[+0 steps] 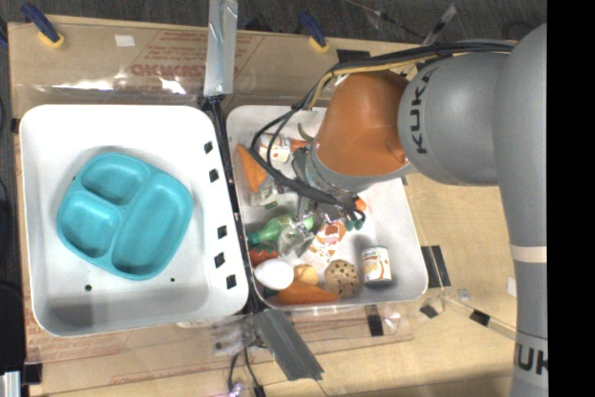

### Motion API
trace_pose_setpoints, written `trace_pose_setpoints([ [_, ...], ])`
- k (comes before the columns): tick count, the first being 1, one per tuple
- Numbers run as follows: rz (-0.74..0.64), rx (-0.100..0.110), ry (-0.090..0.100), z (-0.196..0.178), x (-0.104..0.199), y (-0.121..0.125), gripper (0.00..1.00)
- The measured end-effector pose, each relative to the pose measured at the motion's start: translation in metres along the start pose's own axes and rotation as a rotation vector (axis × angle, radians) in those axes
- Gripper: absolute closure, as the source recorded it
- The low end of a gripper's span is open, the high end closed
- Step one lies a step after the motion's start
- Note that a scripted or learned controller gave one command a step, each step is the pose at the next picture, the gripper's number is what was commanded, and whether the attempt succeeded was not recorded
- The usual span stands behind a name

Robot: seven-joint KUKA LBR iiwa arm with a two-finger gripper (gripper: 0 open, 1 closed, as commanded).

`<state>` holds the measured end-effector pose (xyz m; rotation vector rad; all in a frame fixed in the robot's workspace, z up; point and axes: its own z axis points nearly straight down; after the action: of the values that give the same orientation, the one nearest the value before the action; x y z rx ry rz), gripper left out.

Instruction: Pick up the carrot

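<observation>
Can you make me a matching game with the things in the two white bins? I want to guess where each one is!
Things:
1. turquoise plastic plate with three compartments
2. orange carrot
3. round brown cookie with dark chips
4. small can with a white and orange label

Places:
A. right bin, upper left part, near the wall between the bins
B. right bin, near the front edge, just left of the can
C. left bin, in the middle
D. right bin, lower right part

Right pairs: 1-C, 2-A, 3-B, 4-D
</observation>
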<state>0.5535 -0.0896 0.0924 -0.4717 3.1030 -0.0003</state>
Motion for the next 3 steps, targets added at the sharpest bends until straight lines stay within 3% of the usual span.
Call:
trace_pose_setpoints([
  [3,0.0,0.0,0.0,0.0,0.0,0.0,0.0],
])
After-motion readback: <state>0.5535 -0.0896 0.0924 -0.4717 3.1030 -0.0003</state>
